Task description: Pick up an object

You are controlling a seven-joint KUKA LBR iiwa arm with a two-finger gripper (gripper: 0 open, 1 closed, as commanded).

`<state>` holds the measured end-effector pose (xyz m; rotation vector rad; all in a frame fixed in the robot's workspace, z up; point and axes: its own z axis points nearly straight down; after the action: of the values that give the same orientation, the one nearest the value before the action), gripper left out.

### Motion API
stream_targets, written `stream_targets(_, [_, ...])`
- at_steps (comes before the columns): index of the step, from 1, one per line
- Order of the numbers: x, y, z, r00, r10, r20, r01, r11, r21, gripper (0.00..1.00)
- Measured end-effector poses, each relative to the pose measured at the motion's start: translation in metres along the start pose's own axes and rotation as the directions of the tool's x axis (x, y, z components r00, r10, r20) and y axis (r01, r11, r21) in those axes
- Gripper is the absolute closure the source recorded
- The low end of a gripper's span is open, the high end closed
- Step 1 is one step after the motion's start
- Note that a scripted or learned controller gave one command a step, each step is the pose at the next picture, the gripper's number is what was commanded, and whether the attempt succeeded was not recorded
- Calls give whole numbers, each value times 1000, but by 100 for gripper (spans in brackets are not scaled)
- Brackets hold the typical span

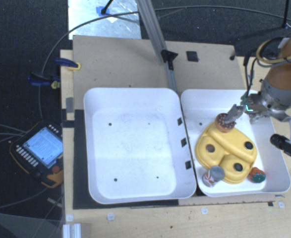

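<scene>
Yellow toy [226, 152] partly hides small cup [213, 175].

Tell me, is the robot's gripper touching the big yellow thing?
Cannot tell. In the camera view the gripper overlaps a small brown object at the yellow thing's top edge, but the slanted angle hides any contact or gap.

Arm [284, 78] reaches in from right, wrist bent, pincer [233, 114] angled down-left, low.
</scene>
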<state>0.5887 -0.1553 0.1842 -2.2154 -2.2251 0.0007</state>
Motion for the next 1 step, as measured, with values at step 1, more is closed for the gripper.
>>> stream_targets(1, [0, 1, -1, 1000, 0, 1, 0, 1000, -3, 0])
